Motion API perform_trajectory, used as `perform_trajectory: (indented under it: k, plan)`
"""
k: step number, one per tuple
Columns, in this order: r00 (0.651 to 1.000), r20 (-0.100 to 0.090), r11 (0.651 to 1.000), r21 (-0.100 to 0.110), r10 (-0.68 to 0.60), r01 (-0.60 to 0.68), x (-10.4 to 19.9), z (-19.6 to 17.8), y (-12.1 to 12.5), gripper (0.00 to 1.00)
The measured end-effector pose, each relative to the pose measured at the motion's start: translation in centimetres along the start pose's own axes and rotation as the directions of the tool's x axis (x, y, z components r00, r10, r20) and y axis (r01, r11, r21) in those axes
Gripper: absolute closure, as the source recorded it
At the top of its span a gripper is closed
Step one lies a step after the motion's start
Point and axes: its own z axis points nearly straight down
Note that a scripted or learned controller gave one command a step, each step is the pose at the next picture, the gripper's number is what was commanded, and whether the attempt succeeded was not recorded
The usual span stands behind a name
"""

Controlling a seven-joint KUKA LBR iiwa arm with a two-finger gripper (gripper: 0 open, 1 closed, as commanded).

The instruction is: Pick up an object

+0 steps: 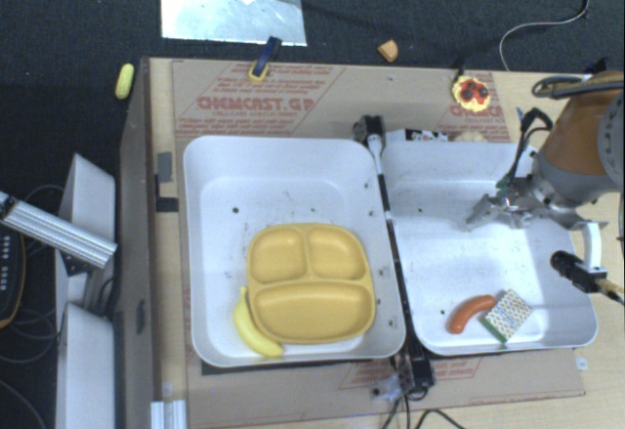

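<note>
An orange toy sausage lies near the front of the right bin. Touching its right end is a small green patterned block. In the left bin a yellow divided plate rests, with a yellow banana tucked along its front-left edge. My gripper hangs over the back right part of the right bin, well behind the sausage and the block, and nothing shows in it. The grey arm with its orange band reaches in from the right.
A black divider runs between the two bins. On the cardboard behind them sit a small toy pizza and a blue and yellow clip. A yellow piece and a tan piece lie on the dark floor.
</note>
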Motion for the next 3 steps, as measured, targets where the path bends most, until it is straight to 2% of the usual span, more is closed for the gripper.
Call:
perform_trajectory:
  k: [1,2,3]
  plan:
    - [1.000,-0.001,1.000,0.002,0.001,-0.001,3.5,0.0,-7.1,0.00]
    - [1.000,0.002,1.000,-0.002,0.001,-0.001,-0.8,-6.4,-10.6,0.00]
    - [1.000,-0.001,1.000,0.000,-0.002,0.002,4.4,0.0,-7.7,0.00]
